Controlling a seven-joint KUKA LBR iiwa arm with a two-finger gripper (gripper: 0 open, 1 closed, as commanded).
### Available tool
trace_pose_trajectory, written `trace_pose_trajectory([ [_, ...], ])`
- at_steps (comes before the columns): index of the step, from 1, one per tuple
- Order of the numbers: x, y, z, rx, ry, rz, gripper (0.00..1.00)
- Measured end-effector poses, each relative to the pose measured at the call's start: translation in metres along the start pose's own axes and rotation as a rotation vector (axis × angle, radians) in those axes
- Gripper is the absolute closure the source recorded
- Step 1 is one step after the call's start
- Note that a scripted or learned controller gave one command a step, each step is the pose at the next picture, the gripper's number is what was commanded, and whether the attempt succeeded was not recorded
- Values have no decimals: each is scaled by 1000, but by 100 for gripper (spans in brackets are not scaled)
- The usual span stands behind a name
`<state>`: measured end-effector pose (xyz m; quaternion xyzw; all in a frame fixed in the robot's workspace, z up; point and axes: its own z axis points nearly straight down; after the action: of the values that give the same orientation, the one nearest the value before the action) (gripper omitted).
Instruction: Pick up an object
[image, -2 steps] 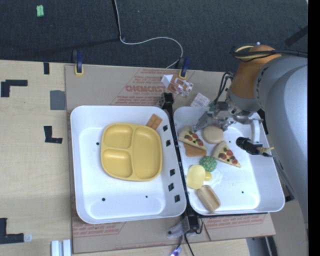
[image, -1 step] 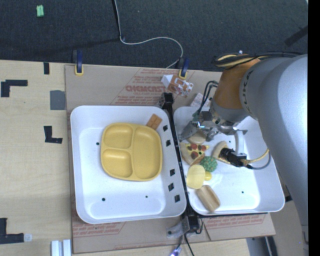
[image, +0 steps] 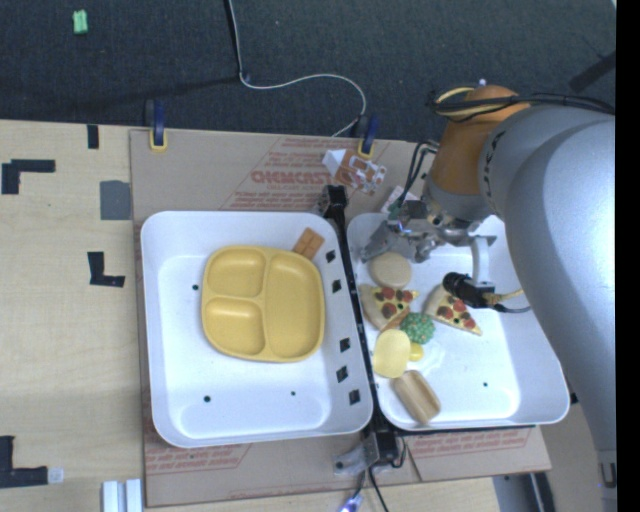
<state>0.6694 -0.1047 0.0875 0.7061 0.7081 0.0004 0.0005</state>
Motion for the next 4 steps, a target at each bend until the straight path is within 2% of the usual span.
trace_pose_trajectory([
  [1, 1, -1, -10, 2, 0, -1, 100],
  [2, 0, -1, -10, 2, -1, -1, 0],
  [3, 6, -40, 4, 5, -1, 3, 0],
  [4, 3, -99, 2, 1, 0, 2, 0],
])
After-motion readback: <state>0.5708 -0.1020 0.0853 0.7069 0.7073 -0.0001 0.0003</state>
